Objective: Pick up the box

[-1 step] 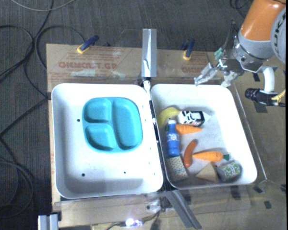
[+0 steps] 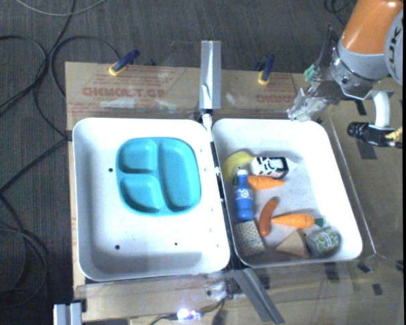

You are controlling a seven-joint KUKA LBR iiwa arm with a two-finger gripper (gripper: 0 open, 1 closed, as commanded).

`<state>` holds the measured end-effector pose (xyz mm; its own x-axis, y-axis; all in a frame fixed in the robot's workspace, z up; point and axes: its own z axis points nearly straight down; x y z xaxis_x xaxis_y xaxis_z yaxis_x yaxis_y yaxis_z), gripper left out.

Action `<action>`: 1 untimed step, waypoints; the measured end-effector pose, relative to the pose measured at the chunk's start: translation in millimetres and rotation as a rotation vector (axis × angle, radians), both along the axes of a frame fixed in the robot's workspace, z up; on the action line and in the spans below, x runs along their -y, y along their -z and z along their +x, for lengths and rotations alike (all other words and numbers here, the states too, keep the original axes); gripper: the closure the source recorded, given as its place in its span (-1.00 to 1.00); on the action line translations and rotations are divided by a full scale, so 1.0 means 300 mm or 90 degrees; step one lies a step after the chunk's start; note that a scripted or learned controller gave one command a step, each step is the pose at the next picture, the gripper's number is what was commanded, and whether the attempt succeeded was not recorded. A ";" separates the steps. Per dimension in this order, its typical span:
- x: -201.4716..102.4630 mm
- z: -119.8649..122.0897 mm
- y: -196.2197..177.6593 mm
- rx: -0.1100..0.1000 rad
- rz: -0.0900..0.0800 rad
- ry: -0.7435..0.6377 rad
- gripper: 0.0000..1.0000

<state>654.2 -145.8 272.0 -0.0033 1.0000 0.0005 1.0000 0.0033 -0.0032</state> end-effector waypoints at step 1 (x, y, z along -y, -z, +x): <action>0.062 0.036 0.056 0.001 -0.002 -0.121 1.00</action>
<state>664.9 -164.3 255.2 -0.1922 0.9813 -0.0034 0.9814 0.1922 -0.0015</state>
